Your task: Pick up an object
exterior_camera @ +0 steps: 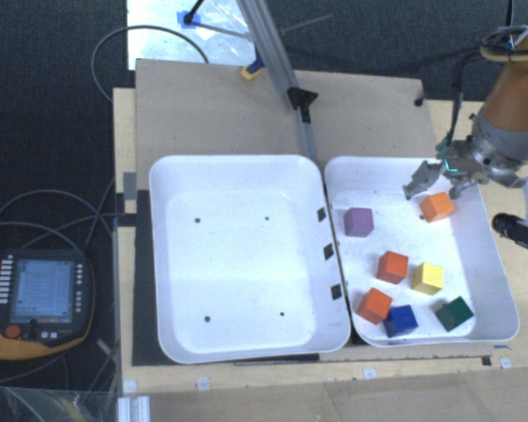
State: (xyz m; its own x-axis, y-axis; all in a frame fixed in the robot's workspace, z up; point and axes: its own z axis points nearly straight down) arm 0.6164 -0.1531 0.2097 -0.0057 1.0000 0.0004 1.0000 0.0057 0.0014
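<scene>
camera view: two-finger gripper (441,184) hangs spread wide, grasping nothing, just above an orange wooden cube (437,207) in the right white bin (502,275).

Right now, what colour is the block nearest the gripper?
Orange. The block lies beside the gripper in the right bin, clearest in the camera view.

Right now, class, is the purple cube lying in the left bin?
No. The purple cube lies in the right bin, near the divide between the two bins.
</scene>
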